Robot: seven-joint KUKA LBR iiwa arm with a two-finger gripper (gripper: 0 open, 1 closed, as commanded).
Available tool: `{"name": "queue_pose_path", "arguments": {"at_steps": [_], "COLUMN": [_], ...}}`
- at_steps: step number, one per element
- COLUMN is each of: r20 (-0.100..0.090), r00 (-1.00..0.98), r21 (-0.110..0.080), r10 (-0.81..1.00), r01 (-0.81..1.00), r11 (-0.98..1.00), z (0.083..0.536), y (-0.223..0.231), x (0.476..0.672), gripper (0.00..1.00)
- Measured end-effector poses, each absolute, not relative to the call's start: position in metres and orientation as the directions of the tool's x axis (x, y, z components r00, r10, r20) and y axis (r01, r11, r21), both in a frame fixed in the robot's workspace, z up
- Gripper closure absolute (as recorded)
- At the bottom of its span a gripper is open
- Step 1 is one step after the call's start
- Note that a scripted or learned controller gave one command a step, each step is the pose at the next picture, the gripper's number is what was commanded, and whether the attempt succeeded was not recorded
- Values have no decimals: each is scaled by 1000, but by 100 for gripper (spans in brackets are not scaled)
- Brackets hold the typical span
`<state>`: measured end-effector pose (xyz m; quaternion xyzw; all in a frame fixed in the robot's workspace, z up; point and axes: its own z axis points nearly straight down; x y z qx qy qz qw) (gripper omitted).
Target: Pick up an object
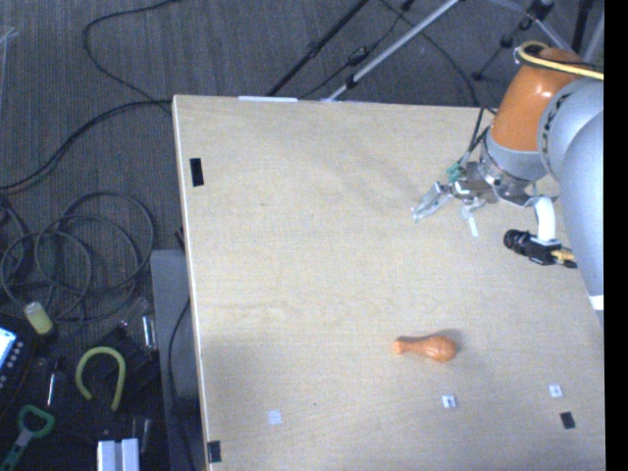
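Note:
A small orange pear-shaped object lies on its side on the tan bench top, toward the front right. My gripper hovers over the right rear part of the bench, well behind the orange object and slightly to its right. It points left, and its two pale fingers are spread open with nothing between them. The grey arm with its orange band comes in from the right edge.
Small black and white markers dot the bench top, several of them near the front right corner. The bench's left edge drops to a floor strewn with cables and tools. Stand legs cross behind the bench.

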<state>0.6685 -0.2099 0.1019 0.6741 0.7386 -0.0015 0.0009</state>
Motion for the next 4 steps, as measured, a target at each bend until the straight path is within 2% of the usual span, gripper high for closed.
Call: {"name": "queue_pose_path", "arguments": {"at_steps": [1,2,3,4], "r20": [-2,-3,0,-3], "r00": [-361,-361,-233,-658], "r21": [-1,1,0,0], "r10": [933,933,972,753], "r01": [933,933,972,753], "r11": [361,361,233,658], "z": [84,94,162,129], "y": [-217,-216,-127,-214], "x": [669,669,669,669], "gripper": [0,100,100,100]}}
